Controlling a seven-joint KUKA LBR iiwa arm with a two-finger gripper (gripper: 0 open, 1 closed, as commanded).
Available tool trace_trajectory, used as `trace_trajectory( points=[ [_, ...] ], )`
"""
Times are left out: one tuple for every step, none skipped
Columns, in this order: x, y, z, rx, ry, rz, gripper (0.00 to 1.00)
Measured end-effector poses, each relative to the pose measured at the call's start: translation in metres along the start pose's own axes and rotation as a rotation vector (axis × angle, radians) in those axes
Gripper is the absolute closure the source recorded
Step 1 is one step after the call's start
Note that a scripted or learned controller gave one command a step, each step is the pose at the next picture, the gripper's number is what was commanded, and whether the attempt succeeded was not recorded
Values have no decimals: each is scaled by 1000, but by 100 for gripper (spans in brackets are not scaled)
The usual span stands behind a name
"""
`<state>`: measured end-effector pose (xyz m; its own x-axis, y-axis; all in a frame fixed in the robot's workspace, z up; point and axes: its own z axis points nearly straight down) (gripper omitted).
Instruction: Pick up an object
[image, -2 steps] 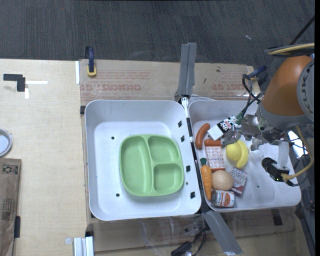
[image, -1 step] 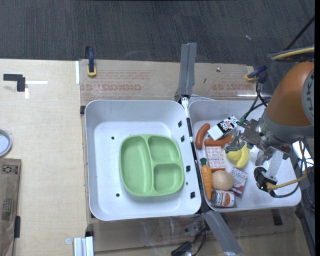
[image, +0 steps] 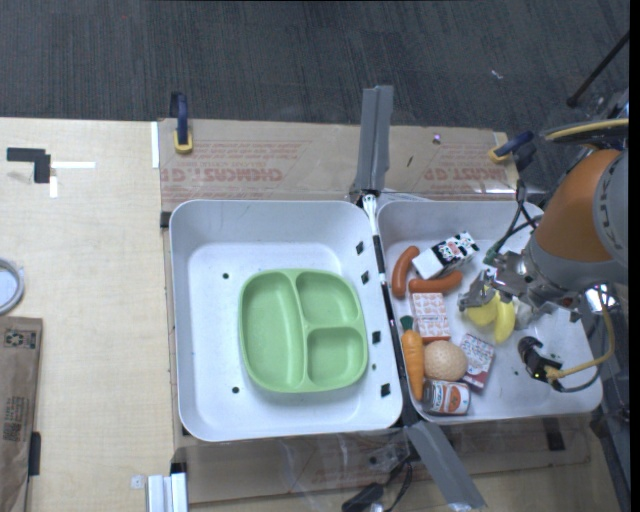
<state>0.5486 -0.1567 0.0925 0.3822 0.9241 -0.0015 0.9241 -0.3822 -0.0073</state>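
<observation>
1. The gripper (image: 484, 293) sits low in the right bin (image: 580, 400), at the end of the grey arm (image: 590, 215) with its orange band. I cannot tell how wide it stands; the metal parts blur together from this height.
2. Touching it, or nearly so, on the side toward the arm's base and slightly nearer the camera, lies a yellow banana (image: 497, 314). It looks the likeliest target. Whether it is already gripped cannot be judged.
3. As a judgement: the banana looks like a light plastic toy, stiff and smooth, so it may slip. Taking it across the narrow middle of its curve seems safest.
4. Just beyond the gripper, toward the left bin, lies a red sausage (image: 435, 284), and a second sausage (image: 403, 270) curves past that. Farther back stands a small black-and-white carton (image: 448, 251).
5. Nearer the camera from the gripper are a patterned packet (image: 431, 317), a tan egg-like ball (image: 445, 361), a second small packet (image: 476, 359), a carrot (image: 412, 362) and a can (image: 446, 398). All are crowded together, so neighbours may be nudged.
6. Well apart, in the left bin (image: 200, 330), rests a green divided tray (image: 303, 329), with the bench (image: 80, 300) beyond.
</observation>
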Motion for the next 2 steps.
trace_trajectory(
  points=[
    [-1, 0, -7, 4, -1, 3, 100],
    [42, 21, -100, -3, -2, -88, 100]
  ],
)
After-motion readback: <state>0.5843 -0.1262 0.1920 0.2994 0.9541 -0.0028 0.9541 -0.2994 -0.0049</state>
